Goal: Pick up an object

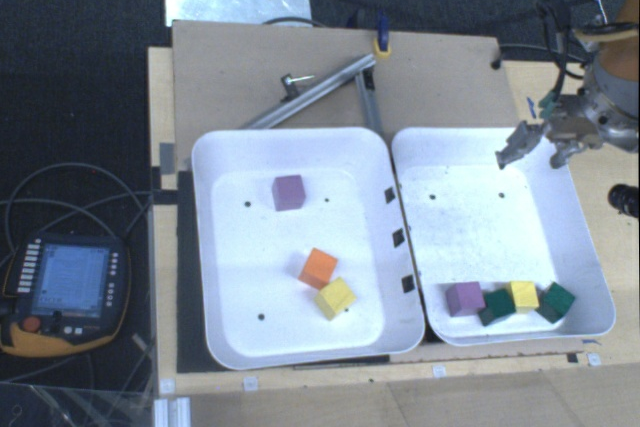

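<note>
Jaws are standing apart and gripping nothing, the two grey fingers of the gripper (540,148) hanging over the upper right corner of the right bin (470,215), at the right of the frame.

Nearest the lower edge, along the right bin's bottom wall, four blocks are sitting in a row: a purple cube (464,298), a dark green one (495,306) touching it, a yellow one (524,294), and another green one (556,301) at the far right.

In the left bin (215,215), a yellow cube (335,298) is lying just below an orange cube (318,267), the two touching. Higher up, well apart from them, a purple cube (288,192) is sitting alone.

At the lower left of the frame, a handheld control pendant (62,293) is resting off the bench. Above the bins, a metal rod (310,93) is slanting across the brown board (440,75).
</note>
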